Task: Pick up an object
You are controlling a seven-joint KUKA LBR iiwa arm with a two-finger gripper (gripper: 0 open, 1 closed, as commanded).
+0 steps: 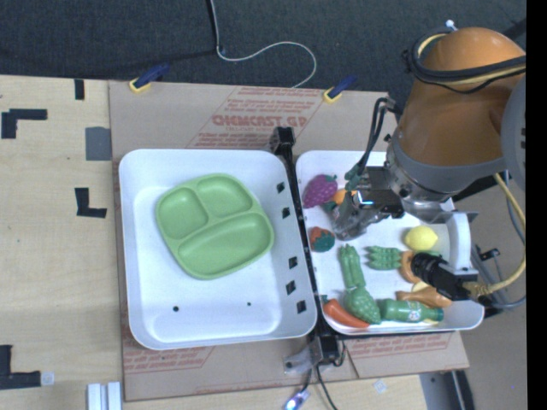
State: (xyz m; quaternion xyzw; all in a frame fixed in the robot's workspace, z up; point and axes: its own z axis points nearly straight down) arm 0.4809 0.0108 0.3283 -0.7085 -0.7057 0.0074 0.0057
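Note:
My gripper (349,220) hangs low over the upper left part of the right bin (466,321), which holds several toy foods. Purple grapes (320,189) lie just up-left of it, with a small orange piece (340,197) beside them. A red and green round piece (321,239) sits just down-left of the gripper. Below it lies a long green vegetable (350,267). Further right are a green leafy piece (385,257) and a yellow lemon (420,238). I see nothing held in the gripper.
The left bin (141,229) holds a green divided plate (215,224). Along the right bin's front edge lie an orange carrot (340,314), a knobbly green piece (361,301) and a green bottle shape (410,312). The arm's large orange and grey body covers the right bin's far right.

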